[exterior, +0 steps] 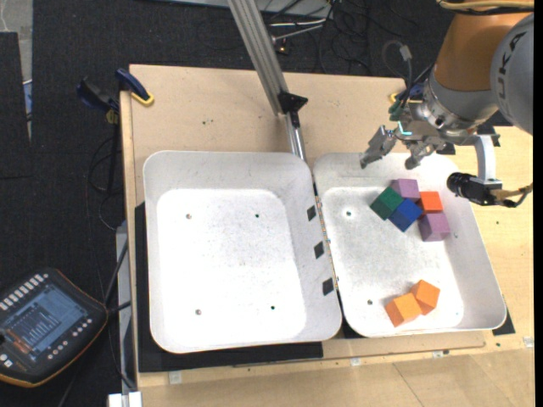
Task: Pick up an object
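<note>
In the right bin (475, 261), a cluster of small blocks lies near the far side: a green block (388, 202), a blue block (406, 214), a pink-purple block (408, 187), a small orange block (431, 201) and a purple block (435, 225). Two more orange blocks (412, 303) sit near the front of that bin. My gripper (396, 148) hangs above the bin's far edge, just beyond the cluster, open, with nothing between its fingers.
The left bin (161, 227) stands beside the right one. A slanted metal rod (263, 58) crosses the back of the bench. A blue and yellow clamp (127, 87) grips the bench's far left corner. A teach pendant (42, 325) lies at lower left.
</note>
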